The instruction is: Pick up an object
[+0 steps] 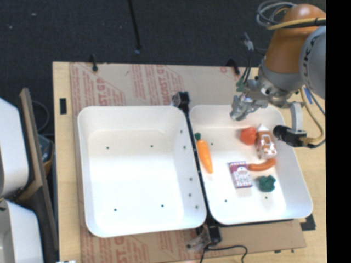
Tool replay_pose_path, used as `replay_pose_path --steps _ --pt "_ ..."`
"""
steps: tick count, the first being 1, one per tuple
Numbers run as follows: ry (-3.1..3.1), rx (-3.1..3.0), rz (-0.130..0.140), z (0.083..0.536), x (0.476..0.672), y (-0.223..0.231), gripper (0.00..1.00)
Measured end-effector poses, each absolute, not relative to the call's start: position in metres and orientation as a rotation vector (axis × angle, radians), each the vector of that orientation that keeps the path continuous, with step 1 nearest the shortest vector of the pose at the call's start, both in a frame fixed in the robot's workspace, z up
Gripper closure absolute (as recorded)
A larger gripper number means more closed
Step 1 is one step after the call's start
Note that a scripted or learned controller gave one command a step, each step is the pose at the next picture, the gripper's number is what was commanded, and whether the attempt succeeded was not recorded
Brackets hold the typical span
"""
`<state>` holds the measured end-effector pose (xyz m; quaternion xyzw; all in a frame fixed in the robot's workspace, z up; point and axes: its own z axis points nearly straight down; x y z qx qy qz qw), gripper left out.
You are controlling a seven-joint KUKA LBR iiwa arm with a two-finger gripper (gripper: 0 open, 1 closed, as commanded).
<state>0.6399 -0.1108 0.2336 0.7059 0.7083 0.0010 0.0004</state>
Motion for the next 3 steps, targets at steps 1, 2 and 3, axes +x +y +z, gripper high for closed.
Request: replay_pose_path --steps 1,2,3 --pt "2.224 2.218 0.002 0.231 0.634 -0.069 1.00" --pt "2.225 2.218 0.002 0.225 0.632 -0.017 1.00" --pt "2.226 2.217 0.002 0.228 0.633 0.033 1.00"
